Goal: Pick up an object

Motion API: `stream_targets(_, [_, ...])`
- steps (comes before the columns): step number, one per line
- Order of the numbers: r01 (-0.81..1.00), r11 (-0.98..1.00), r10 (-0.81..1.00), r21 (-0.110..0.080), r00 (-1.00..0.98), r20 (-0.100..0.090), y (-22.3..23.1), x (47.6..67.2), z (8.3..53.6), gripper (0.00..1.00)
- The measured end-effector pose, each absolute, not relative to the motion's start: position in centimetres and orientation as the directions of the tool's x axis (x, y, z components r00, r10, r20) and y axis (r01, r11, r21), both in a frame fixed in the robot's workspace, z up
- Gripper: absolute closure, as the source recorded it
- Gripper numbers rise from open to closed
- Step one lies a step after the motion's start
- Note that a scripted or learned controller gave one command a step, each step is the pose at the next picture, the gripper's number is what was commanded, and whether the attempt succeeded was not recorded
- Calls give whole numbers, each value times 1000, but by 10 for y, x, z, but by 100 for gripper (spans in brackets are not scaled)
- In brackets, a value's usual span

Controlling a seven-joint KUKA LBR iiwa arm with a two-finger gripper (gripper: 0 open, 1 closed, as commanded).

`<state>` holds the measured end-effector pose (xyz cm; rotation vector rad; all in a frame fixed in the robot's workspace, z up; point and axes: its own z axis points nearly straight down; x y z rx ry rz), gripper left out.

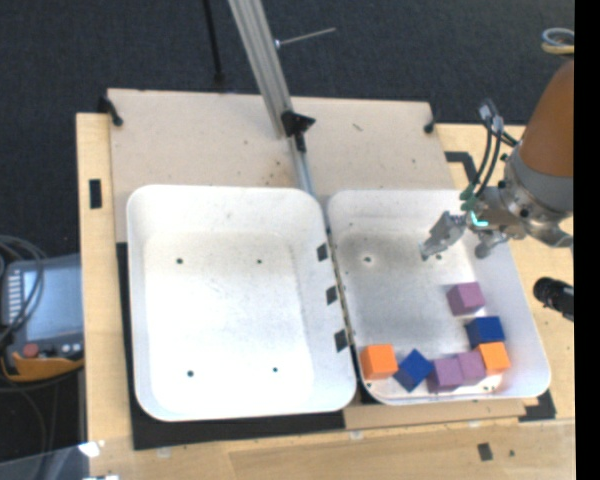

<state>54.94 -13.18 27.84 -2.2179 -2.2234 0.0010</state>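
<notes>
Far left, off the bench: a grey handheld pendant [38,303] with screen, resting on an orange-yellow base, dark cables looping above it.

Bench [95,298]: pale wood, with a lighter board [200,138] across its far part.

Left bin [145,268]: white, shallow, rounded corners, speckled floor with four small dark dots.

Centre: an aluminium rail [260,53] running from the top edge down at a slant to the seam between the two bins, with a black clamp [296,124] partway along it. Three small black clips along the seam itself.

Right bin [375,228]: white, touching the left bin along the seam, far half bare but for grey scuffing. Blocks gathered along the near and right walls, listed from the left: orange block [379,360] at the near-left corner; blue block [414,369] just beside it, turned on the diagonal; two purple blocks [458,371] touching one another against the near wall; smaller orange block [494,356] next along; dark blue block [486,330] behind that; lone purple block [466,298] further back, apart from the cluster.

Gripper [458,238]: above the far right part of the right bin, fingers parted, one grey finger [440,236] angled toward the bin floor, nothing between them. Well apart from the near-wall cluster; lone purple block nearest, below it in view, unobstructed.

Right edge: arm wrist [545,183], grey with orange section above, black cables curling beside it.
</notes>
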Motion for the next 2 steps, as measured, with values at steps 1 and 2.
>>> stream_targets(1, [1000, 1, 1000, 1, -1, 0, -132, 550, 279, 0])
stream_targets(2, [1000, -4, 1000, -4, 4, -1, -126, 556, 230, 0])
